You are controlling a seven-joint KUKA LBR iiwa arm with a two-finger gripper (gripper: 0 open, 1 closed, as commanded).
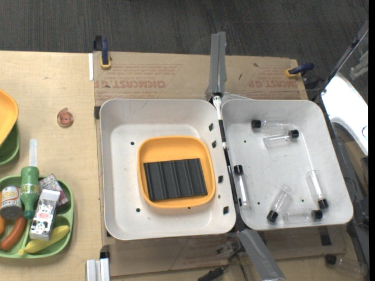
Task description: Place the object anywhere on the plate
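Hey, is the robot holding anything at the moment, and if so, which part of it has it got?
Nothing is seen held. The dark ridged block lies flat on the orange plate.

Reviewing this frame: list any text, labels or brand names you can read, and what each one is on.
"CHEMCAST", red print, upside down on the brown sheet behind the left bin.
The red print on the brown sheet behind the right bin: too faint to read.
Labels on the toy cartons and green bottle: too small to read.

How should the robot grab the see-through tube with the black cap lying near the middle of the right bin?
Grip the clear tube across its middle, coming straight down from above. It lies flat and slanted, so the fingers should close across its narrow width, away from the black cap at its lower end.
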